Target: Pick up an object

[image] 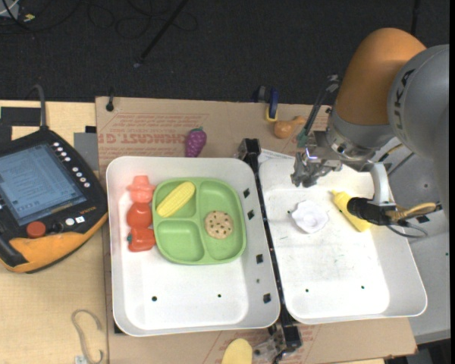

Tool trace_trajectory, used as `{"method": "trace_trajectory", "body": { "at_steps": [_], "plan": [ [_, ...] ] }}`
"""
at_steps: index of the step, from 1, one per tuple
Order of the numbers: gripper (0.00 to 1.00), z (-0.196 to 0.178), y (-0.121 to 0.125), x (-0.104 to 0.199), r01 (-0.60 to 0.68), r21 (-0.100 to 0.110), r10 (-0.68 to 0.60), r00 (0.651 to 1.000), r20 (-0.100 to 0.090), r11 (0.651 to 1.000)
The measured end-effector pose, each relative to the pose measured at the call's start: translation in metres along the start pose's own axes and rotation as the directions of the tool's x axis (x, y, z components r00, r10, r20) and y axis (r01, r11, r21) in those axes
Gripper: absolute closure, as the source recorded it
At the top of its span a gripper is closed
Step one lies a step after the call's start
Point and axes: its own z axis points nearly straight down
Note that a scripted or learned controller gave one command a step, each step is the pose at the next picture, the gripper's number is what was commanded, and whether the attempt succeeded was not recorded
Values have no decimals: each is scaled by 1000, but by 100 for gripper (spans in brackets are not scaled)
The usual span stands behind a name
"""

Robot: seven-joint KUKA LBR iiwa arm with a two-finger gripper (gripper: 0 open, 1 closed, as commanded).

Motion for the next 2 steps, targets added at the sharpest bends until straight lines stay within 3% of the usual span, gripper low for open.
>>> {"method": "trace_trajectory", "body": {
  "at_steps": [1,2],
  "plan": [
    [100,-14,17,25,0,-3,0,1000,1,1000],
    [100,-1,11,33,-3,1,3,1000,2,1000]
  ]
}}
